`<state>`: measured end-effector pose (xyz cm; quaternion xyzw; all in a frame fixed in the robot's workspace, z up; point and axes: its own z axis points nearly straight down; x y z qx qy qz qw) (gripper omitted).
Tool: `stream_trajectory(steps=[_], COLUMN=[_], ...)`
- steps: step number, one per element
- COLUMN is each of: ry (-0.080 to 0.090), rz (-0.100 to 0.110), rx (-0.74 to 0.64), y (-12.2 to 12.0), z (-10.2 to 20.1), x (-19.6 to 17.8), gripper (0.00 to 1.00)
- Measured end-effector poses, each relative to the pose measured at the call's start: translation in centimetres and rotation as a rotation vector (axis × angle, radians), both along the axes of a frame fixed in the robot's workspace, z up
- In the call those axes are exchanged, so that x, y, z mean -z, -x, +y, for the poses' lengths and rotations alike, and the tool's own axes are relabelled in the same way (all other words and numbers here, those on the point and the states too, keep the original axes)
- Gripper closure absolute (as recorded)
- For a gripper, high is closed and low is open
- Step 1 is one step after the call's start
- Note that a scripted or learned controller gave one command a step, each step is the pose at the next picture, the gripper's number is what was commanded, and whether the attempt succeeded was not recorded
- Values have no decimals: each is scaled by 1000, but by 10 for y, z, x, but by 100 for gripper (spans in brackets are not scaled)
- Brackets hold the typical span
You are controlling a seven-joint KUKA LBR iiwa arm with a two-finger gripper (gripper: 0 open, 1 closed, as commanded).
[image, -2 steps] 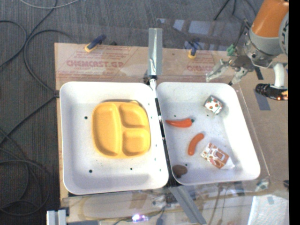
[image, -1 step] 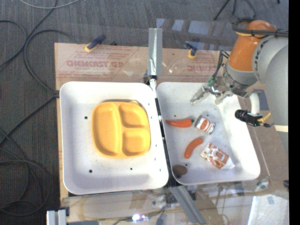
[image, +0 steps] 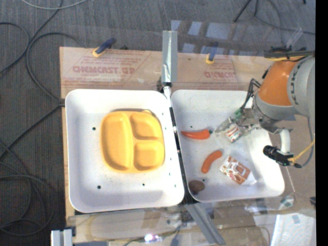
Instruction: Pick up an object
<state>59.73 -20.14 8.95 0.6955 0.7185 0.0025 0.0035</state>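
The gripper [image: 233, 131] grasps a small red-and-white packet [image: 232, 134]; a red chili [image: 196, 134] lies just left of it.

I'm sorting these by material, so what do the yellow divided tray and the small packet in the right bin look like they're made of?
Yellow divided tray: likely molded plastic, matte, with rounded seamless compartments. Small packet: probably glossy printed film or foil, judging by its crinkled edges and red-and-white print; I can't tell which.
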Motion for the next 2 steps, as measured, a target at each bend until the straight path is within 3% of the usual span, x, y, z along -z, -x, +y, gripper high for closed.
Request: stream_trajectory(steps=[1,2], ry=[0,0], rz=[-3,10], rx=[-2,118], y=[-1,-32], z=[0,46], x=[-10,-86], gripper=[100,100])
